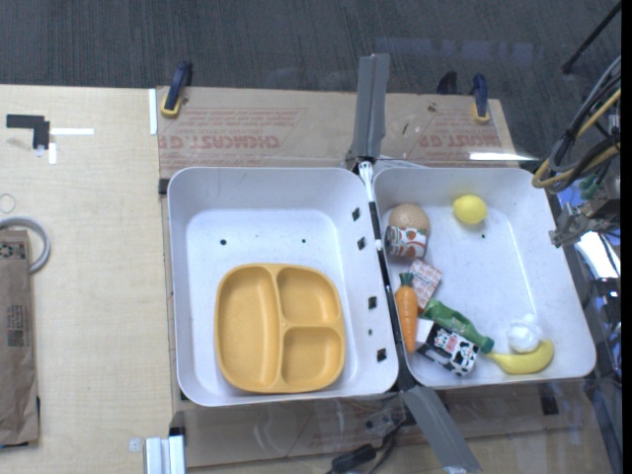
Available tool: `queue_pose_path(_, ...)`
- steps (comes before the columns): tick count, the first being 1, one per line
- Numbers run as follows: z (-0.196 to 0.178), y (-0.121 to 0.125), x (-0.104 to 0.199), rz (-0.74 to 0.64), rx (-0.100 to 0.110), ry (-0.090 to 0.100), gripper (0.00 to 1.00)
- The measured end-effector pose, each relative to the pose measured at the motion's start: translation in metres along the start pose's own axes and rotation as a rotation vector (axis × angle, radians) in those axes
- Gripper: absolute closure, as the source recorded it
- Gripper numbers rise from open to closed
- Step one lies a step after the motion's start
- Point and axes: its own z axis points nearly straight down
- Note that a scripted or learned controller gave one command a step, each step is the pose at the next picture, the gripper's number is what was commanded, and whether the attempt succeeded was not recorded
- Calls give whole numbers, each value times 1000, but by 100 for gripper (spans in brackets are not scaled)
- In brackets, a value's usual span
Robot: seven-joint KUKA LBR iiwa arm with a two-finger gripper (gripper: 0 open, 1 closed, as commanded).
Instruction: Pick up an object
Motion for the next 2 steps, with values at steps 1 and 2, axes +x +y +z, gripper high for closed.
queue_pose_path(1,-51,127,8,114,-2,-2,100)
queue_pose_path(2,-84,127,54,7,-3,-2,100)
